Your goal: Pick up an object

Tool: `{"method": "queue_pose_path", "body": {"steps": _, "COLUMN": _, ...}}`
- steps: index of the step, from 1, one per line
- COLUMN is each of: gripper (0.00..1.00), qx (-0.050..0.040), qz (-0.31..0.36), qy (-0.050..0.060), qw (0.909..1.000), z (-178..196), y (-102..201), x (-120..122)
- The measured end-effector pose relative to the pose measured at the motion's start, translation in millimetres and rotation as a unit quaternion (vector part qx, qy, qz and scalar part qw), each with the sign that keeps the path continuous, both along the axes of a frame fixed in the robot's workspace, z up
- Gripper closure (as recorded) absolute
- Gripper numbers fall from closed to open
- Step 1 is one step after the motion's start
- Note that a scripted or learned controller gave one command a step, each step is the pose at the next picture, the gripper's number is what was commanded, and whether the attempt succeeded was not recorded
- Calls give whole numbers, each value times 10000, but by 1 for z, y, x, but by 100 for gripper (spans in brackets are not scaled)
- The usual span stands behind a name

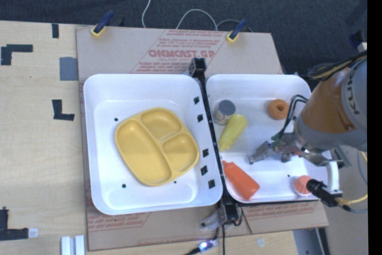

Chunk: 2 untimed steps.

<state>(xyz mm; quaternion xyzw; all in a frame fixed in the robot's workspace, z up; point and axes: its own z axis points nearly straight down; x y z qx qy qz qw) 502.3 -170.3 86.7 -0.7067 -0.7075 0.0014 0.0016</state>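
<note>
Yellow bottle [232, 131] lies well left of the jaws [258, 156], which hang narrow, gripping nothing.

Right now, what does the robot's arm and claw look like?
The arm is grey and round, with a wide orange band above the wrist. Black cables loop beside it. Its claw is dark grey metal with two thin fingers.
</note>
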Motion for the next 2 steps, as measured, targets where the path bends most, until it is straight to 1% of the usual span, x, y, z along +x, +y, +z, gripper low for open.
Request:
{"method": "queue_pose_path", "body": {"steps": 1, "gripper": 100, "qx": 0, "qz": 4, "qy": -8, "qw": 10000, "z": 13, "y": 0, "x": 1}}
{"method": "queue_pose_path", "body": {"steps": 2, "gripper": 100, "qx": -9, "qz": 0, "qy": -37, "qw": 10000, "z": 61, "y": -8, "x": 7}}
